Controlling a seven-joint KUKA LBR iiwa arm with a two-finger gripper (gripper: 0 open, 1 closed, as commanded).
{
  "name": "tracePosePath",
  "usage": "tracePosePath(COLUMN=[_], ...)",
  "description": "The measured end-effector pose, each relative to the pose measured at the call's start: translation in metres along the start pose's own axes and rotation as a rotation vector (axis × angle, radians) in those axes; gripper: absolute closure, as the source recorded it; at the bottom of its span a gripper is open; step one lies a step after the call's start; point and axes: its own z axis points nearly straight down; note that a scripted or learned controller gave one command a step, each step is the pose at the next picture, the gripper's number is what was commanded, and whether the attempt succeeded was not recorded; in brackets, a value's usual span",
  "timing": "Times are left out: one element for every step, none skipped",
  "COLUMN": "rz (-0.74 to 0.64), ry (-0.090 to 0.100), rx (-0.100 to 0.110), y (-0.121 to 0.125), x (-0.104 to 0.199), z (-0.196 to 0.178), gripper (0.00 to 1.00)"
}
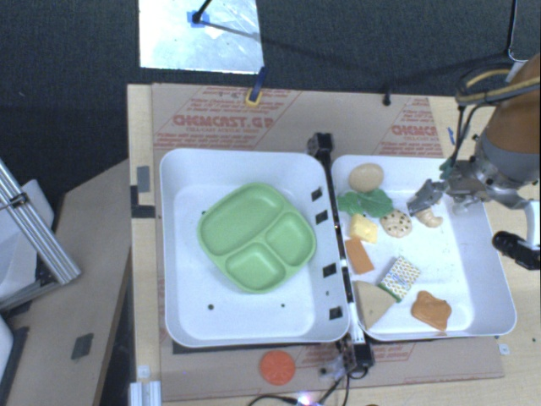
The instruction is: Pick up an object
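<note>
My gripper [441,203] reaches in from the right over the back right part of the right bin [499,307]. It looks open, with nothing between its fingers. One grey finger [422,198] points down-left toward a cookie [395,223]. A small beige piece [429,219] lies just below that finger, apart from it as far as I can tell. Also in this bin are a beige bun [365,177], a green lettuce leaf [367,201], a yellow cheese piece [363,227], an orange slab [358,256], a patterned wedge [399,277], a tan triangle [372,303] and an orange fried piece [431,310].
The left bin [182,311] holds a green divided plate [258,237]. A black-clipped divider [334,235] separates the two bins. A black part of the arm [516,249] hangs over the right bin's right rim. An orange disc [277,365] lies on the bench in front.
</note>
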Motion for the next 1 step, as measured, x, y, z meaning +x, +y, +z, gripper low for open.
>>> tracePosePath(rz=[-0.002], ry=[-0.002], rx=[-0.012], y=[0.0028], x=[0.0002], z=[-0.0068], gripper=[0.00])
